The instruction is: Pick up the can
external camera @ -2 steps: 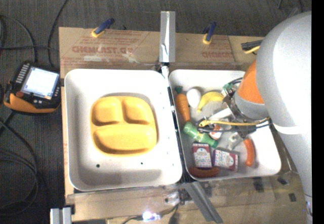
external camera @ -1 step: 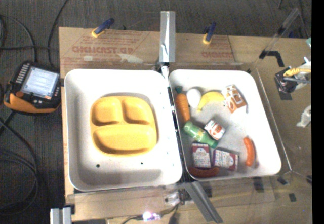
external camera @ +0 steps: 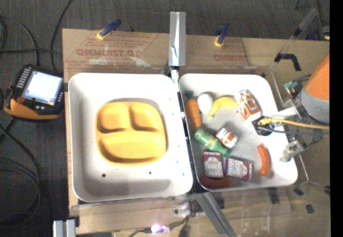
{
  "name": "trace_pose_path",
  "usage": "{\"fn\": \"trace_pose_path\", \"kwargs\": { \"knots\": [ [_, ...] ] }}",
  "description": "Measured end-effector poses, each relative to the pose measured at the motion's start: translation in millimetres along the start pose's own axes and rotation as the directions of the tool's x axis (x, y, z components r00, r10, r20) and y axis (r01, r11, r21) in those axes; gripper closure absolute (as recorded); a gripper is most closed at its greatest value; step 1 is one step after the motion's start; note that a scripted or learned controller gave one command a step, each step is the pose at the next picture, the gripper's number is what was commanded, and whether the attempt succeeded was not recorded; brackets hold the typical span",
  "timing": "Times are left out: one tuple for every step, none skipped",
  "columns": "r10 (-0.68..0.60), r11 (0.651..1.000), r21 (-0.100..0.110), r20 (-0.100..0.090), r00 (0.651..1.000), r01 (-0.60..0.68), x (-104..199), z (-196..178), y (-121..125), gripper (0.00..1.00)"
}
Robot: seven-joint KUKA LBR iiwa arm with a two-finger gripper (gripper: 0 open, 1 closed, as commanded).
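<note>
Fingers: open or closed not discernible; gripper (external camera: 290, 151) at right rim of right bin (external camera: 283, 176). Red-and-white can (external camera: 226, 137): middle of right bin, lying on its side, long axis diagonal, pale end toward far left; just beside green bottle (external camera: 209, 140), well apart from gripper.

Dim, even overhead light; soft shadow on near wall of left bin (external camera: 128, 187); focus slightly soft, grainy.
</note>
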State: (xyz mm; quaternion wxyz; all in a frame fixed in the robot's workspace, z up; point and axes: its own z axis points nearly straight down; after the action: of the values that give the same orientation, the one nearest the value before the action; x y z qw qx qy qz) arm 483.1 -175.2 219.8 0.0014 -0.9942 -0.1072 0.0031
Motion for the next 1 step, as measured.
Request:
{"fn": "trace_pose_path", "kwargs": {
  "knots": [
    [0.011,1.000,-0.011,-0.018,1.000,-0.011,25.9,92.1,-56.2,0.00]
  ]
}}
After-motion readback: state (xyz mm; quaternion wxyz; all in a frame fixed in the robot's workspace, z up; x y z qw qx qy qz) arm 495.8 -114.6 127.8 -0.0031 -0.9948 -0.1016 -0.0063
